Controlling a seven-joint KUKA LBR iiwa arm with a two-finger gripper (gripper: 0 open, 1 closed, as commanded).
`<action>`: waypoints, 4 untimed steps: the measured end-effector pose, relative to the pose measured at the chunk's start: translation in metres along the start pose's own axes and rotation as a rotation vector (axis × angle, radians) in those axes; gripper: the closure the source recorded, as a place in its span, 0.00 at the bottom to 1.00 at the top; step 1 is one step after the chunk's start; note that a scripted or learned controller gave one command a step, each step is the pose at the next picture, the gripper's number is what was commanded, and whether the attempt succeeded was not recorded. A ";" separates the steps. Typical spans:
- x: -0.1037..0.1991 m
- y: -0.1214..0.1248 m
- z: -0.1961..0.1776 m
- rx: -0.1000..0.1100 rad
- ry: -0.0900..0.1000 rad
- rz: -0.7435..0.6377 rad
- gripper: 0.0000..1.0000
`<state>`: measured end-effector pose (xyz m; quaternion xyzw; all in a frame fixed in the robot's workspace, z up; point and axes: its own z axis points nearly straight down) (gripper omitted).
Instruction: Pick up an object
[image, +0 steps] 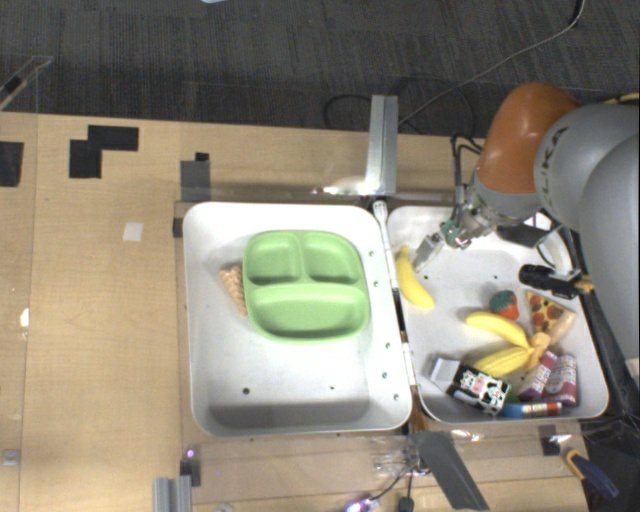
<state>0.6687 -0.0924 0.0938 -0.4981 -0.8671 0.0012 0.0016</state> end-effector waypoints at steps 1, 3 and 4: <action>-0.006 -0.048 -0.024 -0.011 -0.007 -0.004 0.00; 0.000 -0.008 0.000 0.002 -0.003 -0.269 0.00; 0.000 -0.028 -0.028 -0.011 -0.006 0.072 0.00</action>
